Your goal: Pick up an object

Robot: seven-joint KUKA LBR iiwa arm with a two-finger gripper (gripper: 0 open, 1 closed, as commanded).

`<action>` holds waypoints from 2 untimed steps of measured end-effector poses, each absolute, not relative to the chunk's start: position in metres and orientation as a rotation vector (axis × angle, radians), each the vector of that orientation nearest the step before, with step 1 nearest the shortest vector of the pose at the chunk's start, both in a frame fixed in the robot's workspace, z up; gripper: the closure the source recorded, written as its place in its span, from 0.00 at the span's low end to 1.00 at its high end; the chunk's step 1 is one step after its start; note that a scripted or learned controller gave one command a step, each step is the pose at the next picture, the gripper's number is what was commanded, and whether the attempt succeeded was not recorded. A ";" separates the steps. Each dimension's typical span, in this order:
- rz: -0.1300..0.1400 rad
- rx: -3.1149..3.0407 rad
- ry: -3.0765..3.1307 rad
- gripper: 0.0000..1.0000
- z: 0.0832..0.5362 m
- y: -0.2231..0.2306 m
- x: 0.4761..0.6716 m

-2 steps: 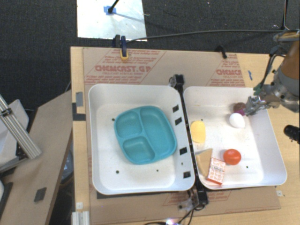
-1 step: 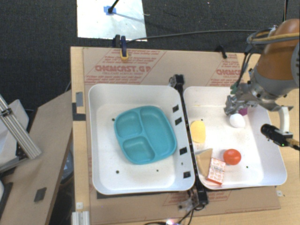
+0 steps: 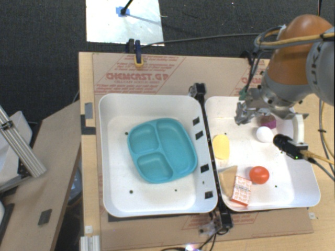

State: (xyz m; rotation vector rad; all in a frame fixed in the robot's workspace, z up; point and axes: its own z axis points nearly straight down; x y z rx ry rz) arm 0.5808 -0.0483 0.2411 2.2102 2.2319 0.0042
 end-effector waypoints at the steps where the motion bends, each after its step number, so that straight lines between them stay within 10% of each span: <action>1: 0.003 2.212 2.232 1.00 0.231 -0.004 0.586; 2: 0.004 2.212 2.232 1.00 0.219 0.046 0.598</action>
